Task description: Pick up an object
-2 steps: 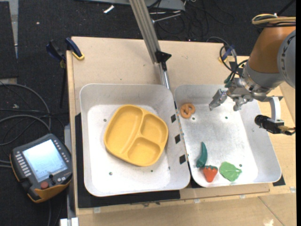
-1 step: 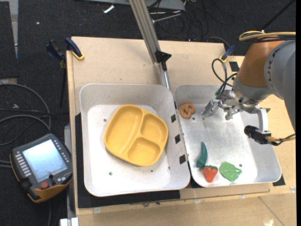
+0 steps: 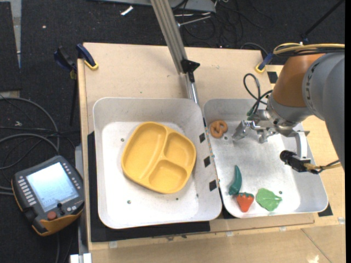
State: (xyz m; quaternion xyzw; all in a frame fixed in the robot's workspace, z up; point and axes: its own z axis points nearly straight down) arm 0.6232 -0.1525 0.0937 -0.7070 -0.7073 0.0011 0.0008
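In the right bin (image 3: 307, 193), a small brown pretzel (image 3: 218, 129) lies near the back left corner. A teal pepper (image 3: 236, 181), a red strawberry-like piece (image 3: 245, 201) and a flat green leaf shape (image 3: 269, 199) sit near the front edge. My gripper (image 3: 252, 132) hangs over the back of this bin, just right of the pretzel, open, with nothing between its metal fingers (image 3: 240, 131).
A yellow divided plate (image 3: 159, 156) lies in the left bin (image 3: 109, 147). A slanted metal pole (image 3: 173, 32) crosses the bench behind the bins. A teach pendant (image 3: 48, 193) rests on the floor at left. Bare bin floor spreads between the gripper and the front items.
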